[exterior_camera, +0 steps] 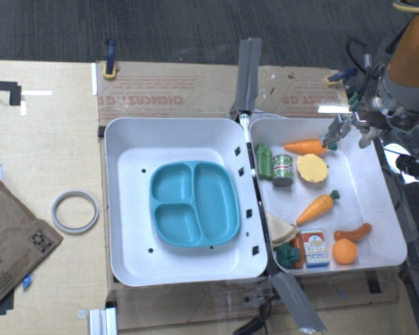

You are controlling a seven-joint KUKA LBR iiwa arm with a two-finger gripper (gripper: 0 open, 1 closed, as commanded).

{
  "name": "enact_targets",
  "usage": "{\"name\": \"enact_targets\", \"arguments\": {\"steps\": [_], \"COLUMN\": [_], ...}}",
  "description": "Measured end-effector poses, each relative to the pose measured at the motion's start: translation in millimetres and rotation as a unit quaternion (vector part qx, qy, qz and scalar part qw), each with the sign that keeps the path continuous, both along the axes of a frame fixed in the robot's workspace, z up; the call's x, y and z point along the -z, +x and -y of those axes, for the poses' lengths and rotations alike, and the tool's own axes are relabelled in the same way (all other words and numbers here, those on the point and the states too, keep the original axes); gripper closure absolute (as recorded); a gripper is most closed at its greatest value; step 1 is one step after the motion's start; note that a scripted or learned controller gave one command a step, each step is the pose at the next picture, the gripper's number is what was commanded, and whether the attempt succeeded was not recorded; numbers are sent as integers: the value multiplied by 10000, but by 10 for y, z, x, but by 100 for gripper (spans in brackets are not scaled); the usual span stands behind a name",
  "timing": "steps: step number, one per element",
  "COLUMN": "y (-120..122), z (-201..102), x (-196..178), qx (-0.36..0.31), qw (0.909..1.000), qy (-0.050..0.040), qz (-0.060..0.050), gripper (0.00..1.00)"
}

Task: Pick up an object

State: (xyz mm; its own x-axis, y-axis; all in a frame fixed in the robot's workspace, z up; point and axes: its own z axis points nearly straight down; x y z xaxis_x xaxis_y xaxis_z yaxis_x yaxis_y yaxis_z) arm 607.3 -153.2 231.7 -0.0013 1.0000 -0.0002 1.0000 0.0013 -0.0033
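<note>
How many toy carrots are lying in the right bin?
2. One carrot lies near the far wall, beside the gripper. The other carrot lies mid-bin, slanted. None seems hidden.

A grey tape ring lies beside a brown cardboard box left of the bins.

Bench bears two bins, tape ring, perhaps cardboard

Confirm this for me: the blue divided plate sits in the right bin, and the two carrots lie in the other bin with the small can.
Not quite. The camera view shows the blue divided plate in the left bin, not the right one. The rest holds: the two carrots lie in the other bin with the small can.
</note>
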Motion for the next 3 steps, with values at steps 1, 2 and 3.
{"name": "enact_targets", "arguments": {"steps": [1,2,3], "y": [413,410,334], "z": [-124,-116,171], "x": [1384,1293,564], "qx": [403,393,-285], "qw": [9992,9992,9996], "qy": [-10,-17,-11], "qz": [31,22,22], "gripper": [0,100,100]}}
